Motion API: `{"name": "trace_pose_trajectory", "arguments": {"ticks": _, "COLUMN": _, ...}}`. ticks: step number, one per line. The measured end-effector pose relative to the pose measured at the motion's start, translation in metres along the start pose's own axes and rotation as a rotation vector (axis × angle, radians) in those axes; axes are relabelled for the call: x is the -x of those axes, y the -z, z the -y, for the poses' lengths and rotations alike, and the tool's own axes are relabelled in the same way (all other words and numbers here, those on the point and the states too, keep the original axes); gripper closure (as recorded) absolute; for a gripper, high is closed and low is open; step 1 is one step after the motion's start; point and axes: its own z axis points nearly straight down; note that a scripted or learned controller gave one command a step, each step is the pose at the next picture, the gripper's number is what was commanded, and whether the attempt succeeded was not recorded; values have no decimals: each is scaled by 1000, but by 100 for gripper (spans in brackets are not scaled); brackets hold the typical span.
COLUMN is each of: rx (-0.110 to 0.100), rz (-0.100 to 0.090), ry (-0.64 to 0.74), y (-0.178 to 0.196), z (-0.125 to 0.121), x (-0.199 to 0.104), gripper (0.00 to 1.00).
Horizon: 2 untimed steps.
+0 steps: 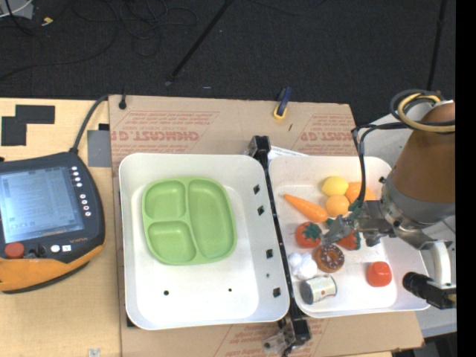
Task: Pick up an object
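Green 3-compartment tray sits in the left white bin, w/ two small dark specks near the bin's front. Teach pendant, orange-bottomed w/ lit screen, lies left of the bins on the tabletop. Cardboard sheet under both bins. Blue-yellow clamp at cardboard's back edge. Black cables on dark floor behind.

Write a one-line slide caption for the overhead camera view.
KUKA arm's gripper low over toy food in the right bin, near a tomato; green divided tray in the left bin.
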Motion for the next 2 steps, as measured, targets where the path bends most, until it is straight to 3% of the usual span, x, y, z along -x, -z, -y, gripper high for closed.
{"name": "trace_pose_trajectory", "arguments": {"ticks": 1, "rx": -12, "rz": -3, "ry": 1, "y": -123, "z": 13, "x": -9, "gripper": 0}}
{"name": "trace_pose_trajectory", "arguments": {"ticks": 2, "rx": 0, "rz": 0, "ry": -2, "y": -144, "z": 8, "x": -9, "gripper": 0}}
